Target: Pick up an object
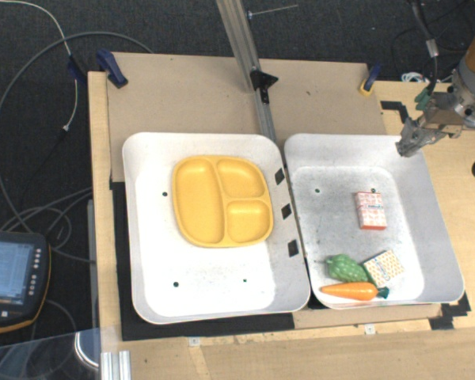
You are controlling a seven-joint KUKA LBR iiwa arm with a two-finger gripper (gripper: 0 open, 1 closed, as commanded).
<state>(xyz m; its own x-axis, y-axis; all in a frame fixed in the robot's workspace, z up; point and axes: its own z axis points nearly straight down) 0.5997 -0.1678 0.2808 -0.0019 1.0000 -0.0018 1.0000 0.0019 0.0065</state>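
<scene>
Plywood surface [190,93] carries two white bins. Over the right bin's [332,153] far right corner hangs the hand [408,145], whether open or closed I cannot tell. Carrot [350,291], green toy [346,268] and two small boxes lie inside.

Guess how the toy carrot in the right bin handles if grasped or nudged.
The toy carrot looks smooth and tapered, so it may slip from a pinch. Round-bodied, it could roll if pushed. It lies against the green toy, which might shift with it.

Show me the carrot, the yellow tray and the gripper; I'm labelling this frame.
carrot [350,291], camera view, mid body.
yellow tray [196,200], camera view, large left compartment.
gripper [406,146], camera view, fingertips.
</scene>
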